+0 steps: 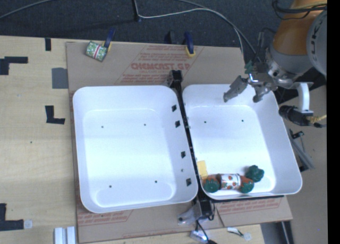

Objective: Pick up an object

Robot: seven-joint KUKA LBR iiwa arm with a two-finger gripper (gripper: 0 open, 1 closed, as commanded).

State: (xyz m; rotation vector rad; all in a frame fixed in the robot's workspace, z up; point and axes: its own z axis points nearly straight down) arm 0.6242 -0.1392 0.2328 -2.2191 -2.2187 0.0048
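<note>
Toy cluster is sitting against the near wall of the right bin, so you're seeing the gripper hovering spread open and empty over the far edge, well apart from it.

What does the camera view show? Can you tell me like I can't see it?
A robot arm's gripper hangs with its jaws open over the far end of the right white bin. A little pile of toys sits at that bin's near edge, beside the left white bin.
</note>
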